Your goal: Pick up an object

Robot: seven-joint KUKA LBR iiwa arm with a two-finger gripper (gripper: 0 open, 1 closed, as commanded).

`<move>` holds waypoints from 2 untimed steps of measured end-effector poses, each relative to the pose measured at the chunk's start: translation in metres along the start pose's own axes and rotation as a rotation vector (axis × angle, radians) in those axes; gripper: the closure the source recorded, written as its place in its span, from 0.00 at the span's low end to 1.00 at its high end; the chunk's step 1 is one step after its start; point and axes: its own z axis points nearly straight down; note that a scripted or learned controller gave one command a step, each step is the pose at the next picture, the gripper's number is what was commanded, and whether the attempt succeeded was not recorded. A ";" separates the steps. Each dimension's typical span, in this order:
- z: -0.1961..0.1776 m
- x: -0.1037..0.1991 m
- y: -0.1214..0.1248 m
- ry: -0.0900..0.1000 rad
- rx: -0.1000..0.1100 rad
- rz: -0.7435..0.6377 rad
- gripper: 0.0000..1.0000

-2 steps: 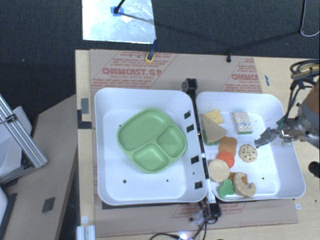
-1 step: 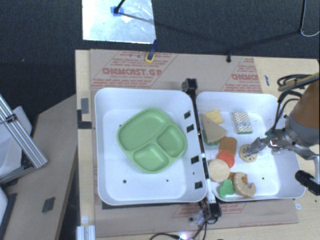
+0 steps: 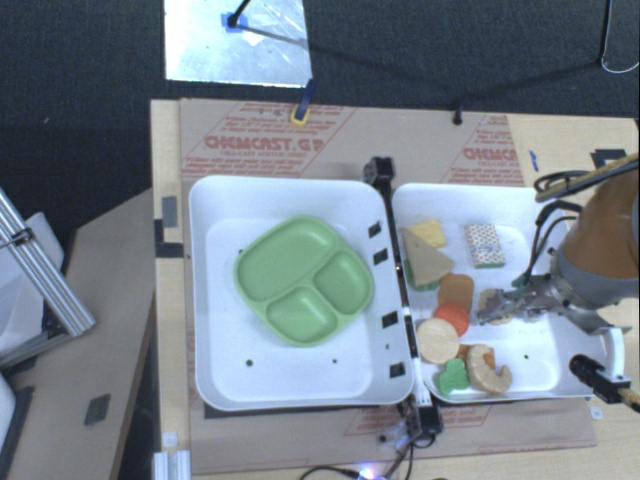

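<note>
Clutter is my worry in the right bin [image 3: 540, 200], where my pincer [image 3: 497, 308] hangs low among the toy food; whether it is parted or closed I cannot tell, and I see nothing held in it. Candidates lie close together: a brown cylinder [image 3: 457, 290] touching a red piece [image 3: 452, 318], a pale round disc [image 3: 437, 340] just below them, a tan wedge [image 3: 428, 264] under a yellow block [image 3: 428, 233], a patterned sponge [image 3: 485, 244] near the far wall, and a green piece [image 3: 453, 376] beside a bitten doughnut [image 3: 489, 368]. Nearest me is the brown cylinder; descending there I could shove it into its neighbours, or nip an edge so it rolls free. The left bin [image 3: 215, 268] holds a green divided plate [image 3: 303, 280], well apart from me.
</note>
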 end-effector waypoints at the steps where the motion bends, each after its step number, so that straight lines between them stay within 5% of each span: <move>1: -0.013 -0.001 0.001 -0.002 -0.005 0.000 1.00; 2: -0.076 0.004 0.004 -0.004 -0.010 -0.004 1.00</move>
